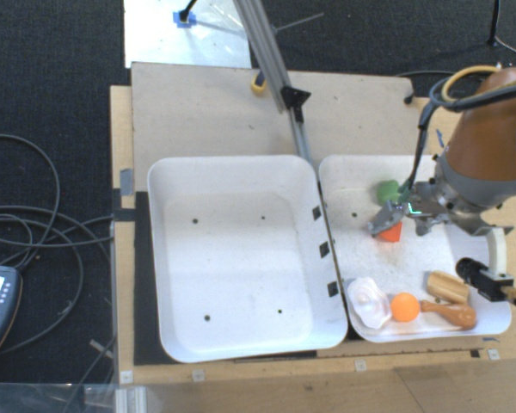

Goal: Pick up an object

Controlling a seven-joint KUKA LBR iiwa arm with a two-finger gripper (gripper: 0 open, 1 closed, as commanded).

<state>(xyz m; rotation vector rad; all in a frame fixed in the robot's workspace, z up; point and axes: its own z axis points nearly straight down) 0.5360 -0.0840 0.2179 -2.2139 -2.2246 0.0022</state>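
Nearest the camera, below the gripper [387, 223], lie an orange ball [404, 307], a white object [367, 302] and a wooden tool [451, 300]. Its fingers touch a red-orange piece [390, 232], but I cannot tell if they grip it. A green object [388, 191] sits just above.

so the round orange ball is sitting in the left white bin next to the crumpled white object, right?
Not quite. The round orange ball lies in the right white bin, not the left white bin. The rest holds: it sits next to the crumpled white object, near that bin's front edge. The camera view shows this.
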